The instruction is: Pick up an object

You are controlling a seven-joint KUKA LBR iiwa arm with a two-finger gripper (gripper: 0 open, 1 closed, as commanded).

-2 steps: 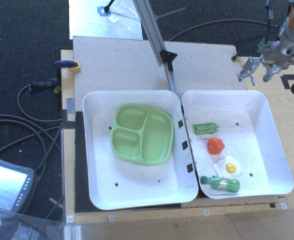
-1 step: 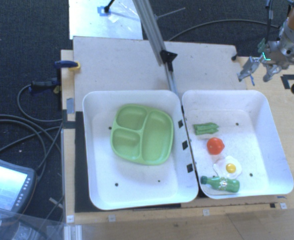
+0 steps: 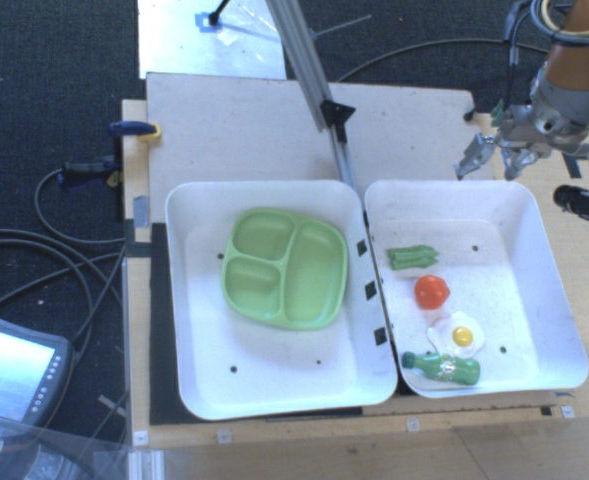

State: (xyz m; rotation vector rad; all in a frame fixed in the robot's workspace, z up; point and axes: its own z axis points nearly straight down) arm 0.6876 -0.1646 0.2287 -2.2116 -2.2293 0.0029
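Above right bin's (image 3: 549,230) far rim, gripper (image 3: 492,160) open

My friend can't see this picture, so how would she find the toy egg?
Look in the right-hand white bin, the one without the green plate. Near its front edge lies the fried egg, just below the red tomato and above the green bottle. It is the only flat white thing with a yellow middle.
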